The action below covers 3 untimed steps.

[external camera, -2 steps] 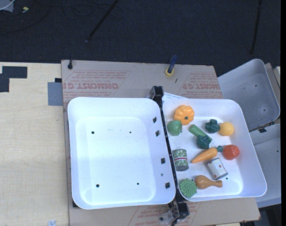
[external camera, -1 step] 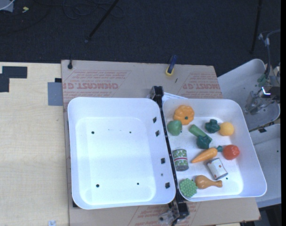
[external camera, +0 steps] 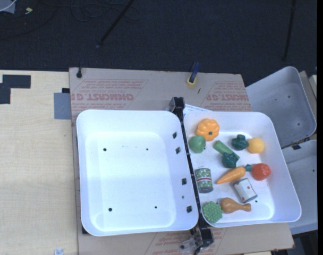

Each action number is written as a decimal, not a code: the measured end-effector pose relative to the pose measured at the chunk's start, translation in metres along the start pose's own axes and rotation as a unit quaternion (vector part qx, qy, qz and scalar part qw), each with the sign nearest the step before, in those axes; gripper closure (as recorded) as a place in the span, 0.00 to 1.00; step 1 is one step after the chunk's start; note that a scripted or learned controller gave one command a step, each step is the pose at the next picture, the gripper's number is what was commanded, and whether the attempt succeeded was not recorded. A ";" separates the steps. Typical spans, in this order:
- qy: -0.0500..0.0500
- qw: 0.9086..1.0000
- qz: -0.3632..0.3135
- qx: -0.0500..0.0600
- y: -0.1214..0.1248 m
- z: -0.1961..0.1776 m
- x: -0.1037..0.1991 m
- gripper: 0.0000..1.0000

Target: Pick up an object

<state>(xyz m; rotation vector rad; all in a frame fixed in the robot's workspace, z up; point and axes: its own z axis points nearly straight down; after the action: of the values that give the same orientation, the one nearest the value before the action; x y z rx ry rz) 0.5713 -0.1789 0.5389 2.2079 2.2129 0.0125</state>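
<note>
All the candidate objects are gathered in the right bin [external camera: 286, 206], and none is seen lifted; each rests on the bin floor. Along the far edge an orange pumpkin-like toy [external camera: 207, 127] is placed, with a green round fruit [external camera: 197, 143] just beside it against the wall shared with the left bin [external camera: 92, 126]. Toward the far right corner a dark green broccoli piece [external camera: 239, 141] and a yellow lemon [external camera: 255, 145] are set side by side, touching or nearly so. In the middle, a green cucumber-like piece [external camera: 223, 149] is laid at a slant, and a carrot [external camera: 230, 175] is pointed toward a red tomato [external camera: 261, 171] at the right edge. A small labelled can [external camera: 203, 179] is stood near the shared wall, a silver tin [external camera: 245, 189] is tipped just beside the carrot, and at the near edge a dotted green ball [external camera: 212, 211] is touched by a brown drumstick [external camera: 235, 206]. The pick is judged not to have begun: nothing has been chosen, approached or raised. Everything is left to be done, namely a descent over one object, a closing on it and a lift. The lemon and tomato, lying a little apart from the rest, are judged the easier targets; the crowded middle could cause a miss.
</note>
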 end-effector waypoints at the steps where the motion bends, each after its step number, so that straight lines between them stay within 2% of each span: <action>1: 0.002 1.000 0.002 0.009 0.003 0.001 -0.036 1.00; 2: 0.006 1.000 0.000 0.017 0.003 0.270 0.028 1.00; 3: 0.002 1.000 -0.002 0.001 0.043 0.121 0.073 1.00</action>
<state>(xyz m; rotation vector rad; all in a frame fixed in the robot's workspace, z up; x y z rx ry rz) 0.6158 -0.1061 0.4186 2.2059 2.2204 0.0142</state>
